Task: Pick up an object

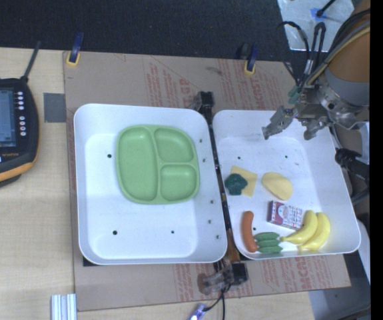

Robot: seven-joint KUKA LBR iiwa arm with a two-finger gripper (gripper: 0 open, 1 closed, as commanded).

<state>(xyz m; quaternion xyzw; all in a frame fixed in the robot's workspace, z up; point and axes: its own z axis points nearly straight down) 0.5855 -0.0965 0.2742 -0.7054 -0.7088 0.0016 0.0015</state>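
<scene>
My gripper (289, 129) hangs over the back of the right bin (331, 159), its two fingers spread open with nothing between them. Toward the front of that bin lie a yellow lemon-like piece (278, 185), a yellow wedge (244, 179) with a dark green piece (235, 184) on it, a red sausage (247, 227), green pea pods (267, 241), a small red-and-white box (284, 215) and a bunch of bananas (313, 231). All of them lie apart from the gripper.
The left bin (98, 199) holds a green divided plate (157, 163). A tablet pendant (4, 129) lies on the bench at the far left. Clamps sit between the bins at the back (206, 101) and front (221, 279).
</scene>
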